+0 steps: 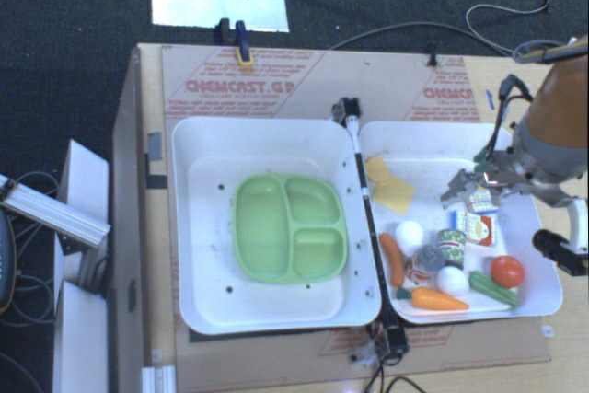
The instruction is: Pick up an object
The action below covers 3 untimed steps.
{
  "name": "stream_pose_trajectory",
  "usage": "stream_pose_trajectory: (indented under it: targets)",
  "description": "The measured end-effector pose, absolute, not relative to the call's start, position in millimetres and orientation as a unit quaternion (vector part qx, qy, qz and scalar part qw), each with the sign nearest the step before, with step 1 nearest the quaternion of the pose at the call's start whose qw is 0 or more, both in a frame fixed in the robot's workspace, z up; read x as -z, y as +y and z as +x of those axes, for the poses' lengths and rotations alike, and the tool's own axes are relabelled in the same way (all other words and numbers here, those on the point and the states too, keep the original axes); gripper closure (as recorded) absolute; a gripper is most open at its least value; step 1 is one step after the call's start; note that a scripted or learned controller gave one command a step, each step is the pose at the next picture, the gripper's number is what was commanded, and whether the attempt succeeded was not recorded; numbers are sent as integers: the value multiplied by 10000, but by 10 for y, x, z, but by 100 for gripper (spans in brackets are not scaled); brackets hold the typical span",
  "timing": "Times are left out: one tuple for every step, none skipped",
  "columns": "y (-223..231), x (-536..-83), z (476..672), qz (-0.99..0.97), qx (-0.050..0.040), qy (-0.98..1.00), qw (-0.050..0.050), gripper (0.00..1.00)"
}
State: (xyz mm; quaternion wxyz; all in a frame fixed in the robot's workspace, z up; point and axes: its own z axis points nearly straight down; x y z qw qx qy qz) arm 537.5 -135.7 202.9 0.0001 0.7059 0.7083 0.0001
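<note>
Over the right bin (552,299), toward the desk's right edge, the claw (480,184) hovers with fingers spread and nothing between them just above the small carton (481,225), so I'd drop straight, centring it before closing.

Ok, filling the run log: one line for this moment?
phase: reaching | gripper: over right bin, above small carton | held: nothing seen | left bin: green tray

The bench sheet (276,78) reads "CHEMCAST G.P" in red, repeated at the right; smaller print is unreadable.
</note>
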Motion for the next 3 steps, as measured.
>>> stream_pose_trajectory:
  targets:
    - [-1350,-881,5745,7058,-28,7084,44,0]
    - [-1097,-842,6353,7054,-9,7088,7,0]
    - [-1099,-941,6360,7045,-10,7097,13,100]
